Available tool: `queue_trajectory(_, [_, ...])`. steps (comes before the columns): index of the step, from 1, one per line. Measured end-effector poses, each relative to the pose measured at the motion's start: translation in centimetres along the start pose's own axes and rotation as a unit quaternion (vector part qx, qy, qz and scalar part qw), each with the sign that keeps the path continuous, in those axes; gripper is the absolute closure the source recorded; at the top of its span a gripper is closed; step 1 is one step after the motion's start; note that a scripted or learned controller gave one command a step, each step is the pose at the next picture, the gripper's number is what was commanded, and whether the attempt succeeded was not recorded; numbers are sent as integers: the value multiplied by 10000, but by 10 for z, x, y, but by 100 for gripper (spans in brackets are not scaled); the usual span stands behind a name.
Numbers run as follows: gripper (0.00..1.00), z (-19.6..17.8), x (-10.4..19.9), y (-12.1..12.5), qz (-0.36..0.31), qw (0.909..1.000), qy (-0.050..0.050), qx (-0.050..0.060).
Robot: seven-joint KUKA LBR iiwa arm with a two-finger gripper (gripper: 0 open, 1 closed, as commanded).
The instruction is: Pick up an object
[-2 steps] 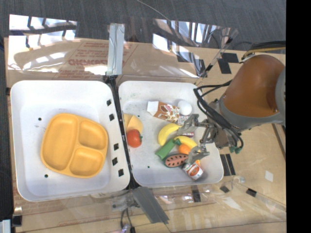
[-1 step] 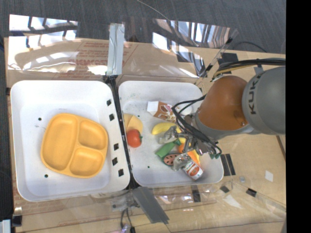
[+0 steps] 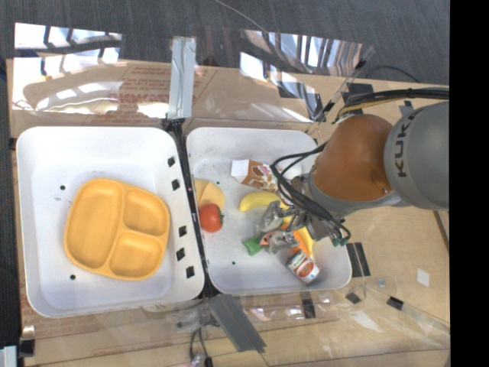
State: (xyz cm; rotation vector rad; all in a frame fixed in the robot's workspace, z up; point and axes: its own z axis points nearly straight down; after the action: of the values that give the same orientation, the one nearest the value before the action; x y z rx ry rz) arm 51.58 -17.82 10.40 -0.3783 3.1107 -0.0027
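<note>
My gripper (image 3: 276, 228) hangs low in the right bin (image 3: 229, 270), below the arm's orange band. Its metal fingers sit among a cluster of small items: a green piece (image 3: 253, 245), an orange piece (image 3: 303, 241) and a red-labelled can (image 3: 304, 266) lying on its side. A yellow banana (image 3: 258, 200) lies just above the gripper. Left of it rest a red tomato (image 3: 210, 217) and a yellow wedge (image 3: 208, 193). A brown snack packet (image 3: 260, 177) lies near the bin's back. Nothing is clearly between the fingers.
The left bin (image 3: 46, 159) holds a yellow divided plate (image 3: 114, 228). A black divider with clips (image 3: 183, 205) separates the bins. Cables (image 3: 359, 98) trail from the arm at the right. Cardboard and tape lie behind the bins.
</note>
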Motion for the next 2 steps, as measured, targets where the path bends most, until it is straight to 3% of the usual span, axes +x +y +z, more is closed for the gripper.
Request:
queue_trajectory(1, [100,-93,-65,-37,-229,9997,-1,5])
queue_trajectory(2, [0,-90,-64,-37,-228,9997,24,-12])
